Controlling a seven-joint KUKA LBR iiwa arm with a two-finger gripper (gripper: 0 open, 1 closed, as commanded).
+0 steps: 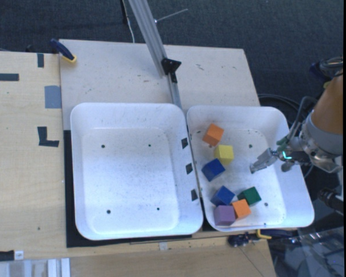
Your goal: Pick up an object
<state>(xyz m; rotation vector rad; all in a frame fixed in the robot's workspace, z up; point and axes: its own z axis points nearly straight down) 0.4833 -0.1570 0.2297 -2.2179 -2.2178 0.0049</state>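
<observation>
The right bin (277,120) holds several small blocks. An orange block (213,135) lies at its upper left, with a yellow block (224,153) and a blue block (213,169) just below it. Near the bin's front sit a second blue block (223,195), a green block (251,195), a small orange block (241,208) and a purple block (224,214). My gripper (272,163) hangs over the right side of this bin, right of the yellow and blue blocks and apart from all of them. It is open, with nothing between its fingers.
The left bin (81,120) stands beside the right one, sharing a middle wall. A slanted metal bar (153,36) runs down to the bins' back edge. A blue and yellow tool (63,49) lies at the bench's back left.
</observation>
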